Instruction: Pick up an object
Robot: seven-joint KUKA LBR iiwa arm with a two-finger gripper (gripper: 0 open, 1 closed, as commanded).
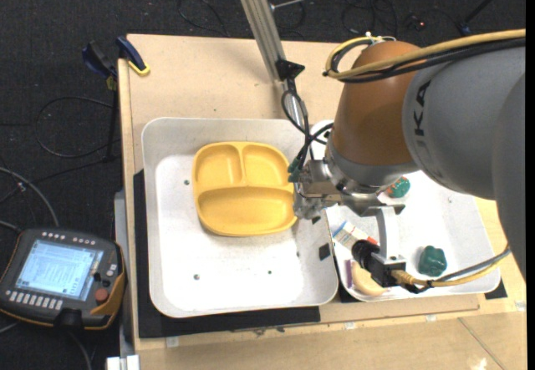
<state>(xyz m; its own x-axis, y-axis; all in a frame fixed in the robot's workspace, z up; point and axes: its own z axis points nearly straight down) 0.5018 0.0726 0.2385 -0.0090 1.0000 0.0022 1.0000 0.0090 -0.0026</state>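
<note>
From above, the table [209, 68] carries two shallow white bins side by side. The left bin [167, 276] holds a yellow divided plate [242, 189], lying flat toward the bin's 1 o'clock area, its right edge close to the wall shared with the right bin [468, 218].

The grey arm with its orange band [376, 109] reaches in from 3 o'clock and hangs over the boundary between the bins. The hand [311, 197] sits just beside the plate's right rim, at the plate's 3 o'clock; whether it touches the plate, or whether it is open or closed, I cannot tell, since the wrist covers it.

In the right bin, a dark green object [432, 260] lies toward 5 o'clock, a small teal piece [400, 188] sits near the arm, and several small mixed items [368, 264] cluster at the bin's 7 o'clock corner.

A teach pendant [58, 276] rests off the table at 8 o'clock.
</note>
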